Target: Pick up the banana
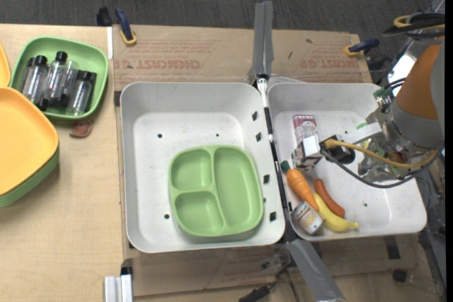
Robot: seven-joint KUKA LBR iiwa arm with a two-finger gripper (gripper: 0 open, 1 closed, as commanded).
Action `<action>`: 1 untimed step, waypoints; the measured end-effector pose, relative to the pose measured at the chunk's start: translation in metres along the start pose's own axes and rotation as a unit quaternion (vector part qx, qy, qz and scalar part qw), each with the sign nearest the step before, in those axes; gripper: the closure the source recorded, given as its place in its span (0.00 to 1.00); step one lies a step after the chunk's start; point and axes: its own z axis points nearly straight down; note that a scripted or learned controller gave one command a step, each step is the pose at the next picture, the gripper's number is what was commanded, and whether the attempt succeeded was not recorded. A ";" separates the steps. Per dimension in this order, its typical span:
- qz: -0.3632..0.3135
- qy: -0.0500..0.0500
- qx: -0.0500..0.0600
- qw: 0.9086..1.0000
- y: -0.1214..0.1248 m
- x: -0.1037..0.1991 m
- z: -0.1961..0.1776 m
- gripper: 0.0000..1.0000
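A: Where is the banana (335,218) now?

B: It lies in the right bin (354,109), on the floor of the bin near the wall closest to the camera. It is not lifted.

A: And the pincer (372,163)?

B: It hangs over the same bin, more to the right side and farther from the camera than the banana. So from the pincer, the banana is toward the lower left of the view. They are apart, not touching.

A: Is the pincer open or closed?

B: I cannot tell. Cables and the wrist cover it. It holds nothing that I can see.

A: How does the banana point?

B: Its long axis goes on a slant, from upper left to lower right in the view. I think the pincer should close across this line, not along it.

A: Is something in the way?

B: Yes. A thin red thing (330,198) lies just beside the banana on the far side, almost parallel and perhaps touching. A small jar (308,218) is at its left end, and a carrot (300,184) is near. The lower right end looks more free, so in my judgement this is the better place to grasp.
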 end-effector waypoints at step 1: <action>-0.027 -0.001 0.000 1.000 0.018 -0.006 -0.006 1.00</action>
